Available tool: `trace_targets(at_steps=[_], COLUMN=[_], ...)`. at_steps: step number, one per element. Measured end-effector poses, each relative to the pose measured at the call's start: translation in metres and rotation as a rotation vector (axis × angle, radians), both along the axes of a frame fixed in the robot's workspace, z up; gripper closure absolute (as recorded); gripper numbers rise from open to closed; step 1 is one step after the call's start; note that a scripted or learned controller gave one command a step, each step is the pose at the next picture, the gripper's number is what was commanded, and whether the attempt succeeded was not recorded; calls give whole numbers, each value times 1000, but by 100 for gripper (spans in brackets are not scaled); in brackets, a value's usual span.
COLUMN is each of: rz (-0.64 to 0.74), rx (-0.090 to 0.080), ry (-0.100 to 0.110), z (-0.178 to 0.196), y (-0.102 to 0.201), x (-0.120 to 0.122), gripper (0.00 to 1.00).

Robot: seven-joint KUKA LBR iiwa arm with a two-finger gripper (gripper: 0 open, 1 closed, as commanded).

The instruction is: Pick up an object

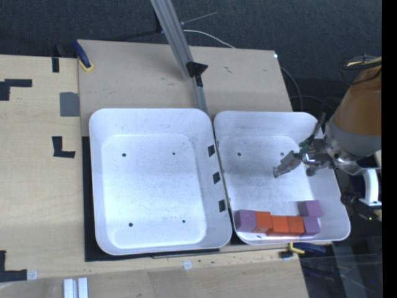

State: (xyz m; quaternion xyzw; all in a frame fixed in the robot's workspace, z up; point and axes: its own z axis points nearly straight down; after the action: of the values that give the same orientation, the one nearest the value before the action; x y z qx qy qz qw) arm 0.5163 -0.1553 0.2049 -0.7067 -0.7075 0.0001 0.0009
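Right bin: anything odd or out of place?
Nothing spilled or damaged. The purple and orange blocks sit jammed in a row against the right bin's near wall, a tight spot for a grasp. The gripper hangs above bare floor, apart from them.

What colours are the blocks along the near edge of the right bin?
Purple and orange: the blocks sit in the right bin, seen clearly in the camera view.

A pale wooden tabletop carries a tan board with black tape marks to the left. Dark carpeted floor lies behind. A slanted aluminium rail rises over the board, and a thin white cable runs across it.
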Motion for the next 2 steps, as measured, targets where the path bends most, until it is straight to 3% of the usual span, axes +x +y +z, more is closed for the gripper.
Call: trace_targets(at_steps=[1, 2], rz=[0, 6], rx=[1, 1], ry=[9, 1], z=[-78, -116], y=[12, 63], x=[0, 43], gripper=[0, 0])
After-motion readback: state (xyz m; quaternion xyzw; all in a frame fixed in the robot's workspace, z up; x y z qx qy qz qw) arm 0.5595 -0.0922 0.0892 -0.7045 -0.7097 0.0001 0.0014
